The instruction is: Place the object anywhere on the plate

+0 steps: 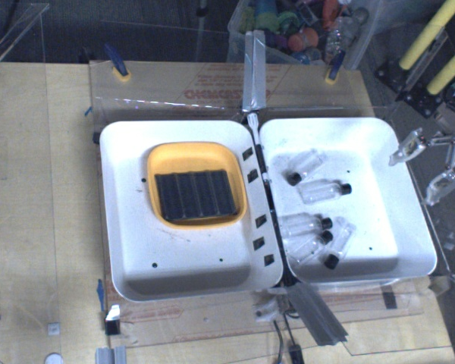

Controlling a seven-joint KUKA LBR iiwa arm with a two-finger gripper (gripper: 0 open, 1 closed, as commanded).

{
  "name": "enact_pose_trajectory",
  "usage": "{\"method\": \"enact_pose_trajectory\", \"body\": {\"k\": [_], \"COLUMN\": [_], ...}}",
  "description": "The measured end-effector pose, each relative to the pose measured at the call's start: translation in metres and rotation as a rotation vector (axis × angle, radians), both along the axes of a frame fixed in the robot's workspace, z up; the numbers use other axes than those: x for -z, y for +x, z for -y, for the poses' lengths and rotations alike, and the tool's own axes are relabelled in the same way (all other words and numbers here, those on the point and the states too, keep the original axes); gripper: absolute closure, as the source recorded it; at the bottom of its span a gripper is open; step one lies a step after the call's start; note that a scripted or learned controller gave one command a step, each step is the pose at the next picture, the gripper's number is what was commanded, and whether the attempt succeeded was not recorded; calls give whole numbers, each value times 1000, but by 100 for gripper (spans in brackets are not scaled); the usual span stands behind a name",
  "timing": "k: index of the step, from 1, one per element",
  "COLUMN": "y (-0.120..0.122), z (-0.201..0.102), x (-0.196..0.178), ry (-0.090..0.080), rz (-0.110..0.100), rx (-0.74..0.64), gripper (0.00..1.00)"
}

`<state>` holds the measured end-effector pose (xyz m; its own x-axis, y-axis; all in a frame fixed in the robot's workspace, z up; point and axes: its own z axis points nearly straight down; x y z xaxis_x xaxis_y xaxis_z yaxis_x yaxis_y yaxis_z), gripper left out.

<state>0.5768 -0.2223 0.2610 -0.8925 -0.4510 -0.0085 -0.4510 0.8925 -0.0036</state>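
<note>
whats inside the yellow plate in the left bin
A dark ribbed rectangular block lies flat inside the yellow plate in the left bin, covering most of its floor. Whatever sits under the block is hidden. The clear bottles are all in the right bin.

I see open white floor around the yellow plate [195, 183] in its bin [121, 203]; right of the plate, a raised divider [262, 203] (with dark tabs) separates scattered clear vials [311, 203].
</note>
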Motion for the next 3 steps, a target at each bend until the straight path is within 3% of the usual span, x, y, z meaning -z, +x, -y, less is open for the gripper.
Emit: {"method": "enact_pose_trajectory", "body": {"k": [1,2,3], "y": [-18,-59,-73], "z": [1,1,0], "x": [-44,-87,-53], "ry": [-2,-4,-2], "rz": [0,-1,-5], "rx": [-246,-527,-893], "gripper": [0,0,0]}}
